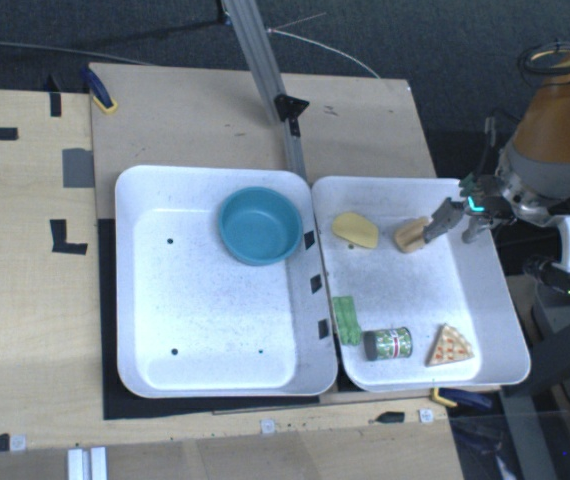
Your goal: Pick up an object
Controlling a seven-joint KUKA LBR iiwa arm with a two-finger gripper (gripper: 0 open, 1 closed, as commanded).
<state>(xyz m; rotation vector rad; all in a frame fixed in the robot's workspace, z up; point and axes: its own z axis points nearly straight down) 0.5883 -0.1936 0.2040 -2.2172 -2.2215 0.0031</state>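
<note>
- My claw sits at the right of the frame, over the upper right corner of the right bin
- One finger points left — its tip touches the tan bread-like piece; I cannot tell how wide my claw stands
- Just left of that piece lies a yellow lump
- Lower in this bin: a green packet, a small can, a pizza slice toy
- The left bin holds a blue bowl at its upper right
</note>
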